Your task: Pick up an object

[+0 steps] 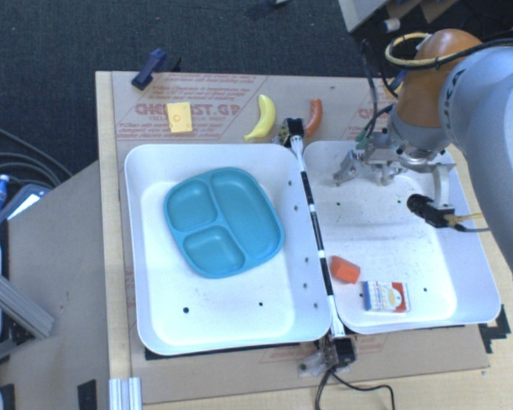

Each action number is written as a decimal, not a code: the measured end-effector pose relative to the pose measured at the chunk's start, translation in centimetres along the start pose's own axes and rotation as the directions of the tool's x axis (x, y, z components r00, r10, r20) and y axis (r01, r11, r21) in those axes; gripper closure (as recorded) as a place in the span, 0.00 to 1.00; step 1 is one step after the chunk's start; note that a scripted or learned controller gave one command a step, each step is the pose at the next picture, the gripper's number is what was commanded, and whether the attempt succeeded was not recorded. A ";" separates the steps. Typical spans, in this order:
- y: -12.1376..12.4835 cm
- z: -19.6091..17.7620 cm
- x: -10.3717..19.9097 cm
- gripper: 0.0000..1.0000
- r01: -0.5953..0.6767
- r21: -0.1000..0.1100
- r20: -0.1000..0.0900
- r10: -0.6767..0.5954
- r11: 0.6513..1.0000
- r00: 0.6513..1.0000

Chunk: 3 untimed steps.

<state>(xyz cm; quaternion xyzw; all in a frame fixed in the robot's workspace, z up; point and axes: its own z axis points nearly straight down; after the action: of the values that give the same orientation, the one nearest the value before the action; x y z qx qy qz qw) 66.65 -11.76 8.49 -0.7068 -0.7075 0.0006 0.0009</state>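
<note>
My gripper [364, 171] hangs over the far part of the right bin [462, 306], fingers spread open and nothing between them. Nearer the front of that bin lie a small orange piece [344, 269] and a small white box with red and blue print [385, 295]; both are well apart from the gripper. A blue divided plate [223, 221] lies in the middle of the left bin [154, 306].
On the cardboard behind the bins lie a yellow banana [262, 118], an orange-red sausage-shaped thing [313, 117], a yellow note [179, 119] and a dark blue object [150, 68]. A black-studded divider [311, 220] runs between the bins.
</note>
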 end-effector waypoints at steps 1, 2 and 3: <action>0.1 -1.1 0.0 1.00 0.001 -0.002 0.001 -0.001 1.000 1.000; 0.1 -1.0 0.0 0.00 0.001 -0.002 0.001 -0.001 1.000 1.000; 0.1 -2.1 0.0 1.00 0.001 -0.004 0.002 -0.001 1.000 1.000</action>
<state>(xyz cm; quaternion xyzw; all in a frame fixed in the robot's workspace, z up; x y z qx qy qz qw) 66.77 -11.72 10.57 -0.7063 -0.7080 0.0001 -0.0012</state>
